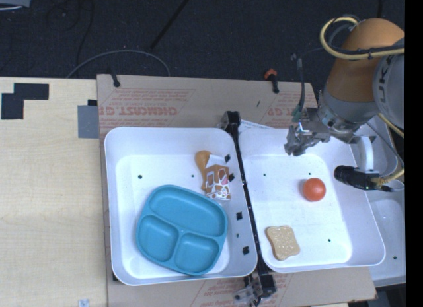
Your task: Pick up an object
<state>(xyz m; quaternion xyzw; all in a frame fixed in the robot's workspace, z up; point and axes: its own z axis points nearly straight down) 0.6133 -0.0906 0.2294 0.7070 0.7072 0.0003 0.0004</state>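
Showing mirrored lettering, cardboard sheet (178,104) lies under both white bins (122,167).

Even overhead light, bright white bins (122,167), soft shadows (slightly grainy), dark background.

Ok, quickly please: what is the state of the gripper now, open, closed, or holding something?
Gripper: above the far edge of the right bin, nothing seen between its fingers; open or closed cannot be told.

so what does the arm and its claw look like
The arm is grey with a bulbous orange band above the wrist and a yellowish cable looped beside it. The claw is small, dark grey metal, with thin wires nearby.
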